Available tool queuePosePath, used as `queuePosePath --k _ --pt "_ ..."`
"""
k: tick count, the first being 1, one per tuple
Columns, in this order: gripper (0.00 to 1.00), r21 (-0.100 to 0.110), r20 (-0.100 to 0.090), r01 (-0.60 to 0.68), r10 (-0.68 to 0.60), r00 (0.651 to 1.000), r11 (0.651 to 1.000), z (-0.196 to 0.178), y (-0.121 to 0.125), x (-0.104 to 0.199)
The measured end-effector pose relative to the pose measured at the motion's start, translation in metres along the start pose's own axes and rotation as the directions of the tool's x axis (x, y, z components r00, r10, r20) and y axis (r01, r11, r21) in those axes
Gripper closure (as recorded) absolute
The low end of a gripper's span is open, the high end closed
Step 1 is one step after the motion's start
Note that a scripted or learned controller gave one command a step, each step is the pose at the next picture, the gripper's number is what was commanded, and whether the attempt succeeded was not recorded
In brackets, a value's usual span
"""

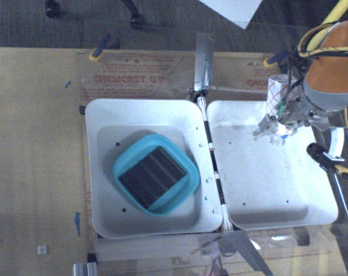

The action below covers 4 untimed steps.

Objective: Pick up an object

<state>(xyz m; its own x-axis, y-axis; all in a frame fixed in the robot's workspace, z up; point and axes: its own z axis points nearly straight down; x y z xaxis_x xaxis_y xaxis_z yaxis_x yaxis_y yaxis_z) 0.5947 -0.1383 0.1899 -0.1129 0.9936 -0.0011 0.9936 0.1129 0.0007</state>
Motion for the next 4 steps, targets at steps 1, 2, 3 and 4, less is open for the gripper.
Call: queuePosePath --k 1,2,3,4 --pt "0.00 -0.002 0.002 0.111 -0.111 0.994 0.994 0.069 0.056 -0.041" --pt "0.00 0.018 -0.028 0.040 -0.039 0.999 0.999 0.095 0.065 -0.081" --pt "0.00 0.015 -0.006 0.340 -0.340 0.940 0.940 0.103 0.065 -0.036" --pt "0.00 0.015 -0.014 0.352 -0.351 0.936 0.936 0.103 0.065 -0.042"
